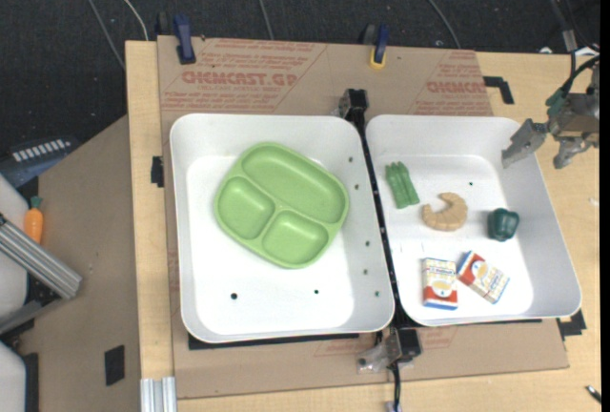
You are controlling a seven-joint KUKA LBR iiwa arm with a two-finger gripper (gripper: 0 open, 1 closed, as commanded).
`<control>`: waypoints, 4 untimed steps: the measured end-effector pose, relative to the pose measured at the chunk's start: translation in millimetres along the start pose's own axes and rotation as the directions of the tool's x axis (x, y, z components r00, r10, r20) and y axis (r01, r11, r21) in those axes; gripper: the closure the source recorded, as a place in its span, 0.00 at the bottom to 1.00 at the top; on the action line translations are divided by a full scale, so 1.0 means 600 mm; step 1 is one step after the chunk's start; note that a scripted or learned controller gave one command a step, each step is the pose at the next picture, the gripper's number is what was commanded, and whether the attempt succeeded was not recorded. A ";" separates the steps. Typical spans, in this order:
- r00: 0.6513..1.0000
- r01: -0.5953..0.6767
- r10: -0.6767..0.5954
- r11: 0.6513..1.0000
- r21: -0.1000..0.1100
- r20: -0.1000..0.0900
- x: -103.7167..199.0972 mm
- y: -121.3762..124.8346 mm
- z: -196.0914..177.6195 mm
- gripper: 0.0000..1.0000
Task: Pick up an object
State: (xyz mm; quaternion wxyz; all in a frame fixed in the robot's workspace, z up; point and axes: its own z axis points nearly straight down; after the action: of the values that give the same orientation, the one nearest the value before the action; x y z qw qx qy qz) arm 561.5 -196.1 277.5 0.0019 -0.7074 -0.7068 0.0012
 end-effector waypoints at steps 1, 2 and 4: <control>1.000 0.001 -0.001 1.000 -0.005 0.001 0.000 0.002 -0.005 0.00; 1.000 0.001 -0.001 1.000 0.000 0.000 -0.002 -0.008 0.097 0.00; 1.000 0.001 -0.001 1.000 -0.001 0.000 0.009 -0.006 0.239 0.00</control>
State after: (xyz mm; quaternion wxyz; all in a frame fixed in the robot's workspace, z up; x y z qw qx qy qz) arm 557.0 -190.6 134.2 0.0014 -0.7069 -0.7073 0.0007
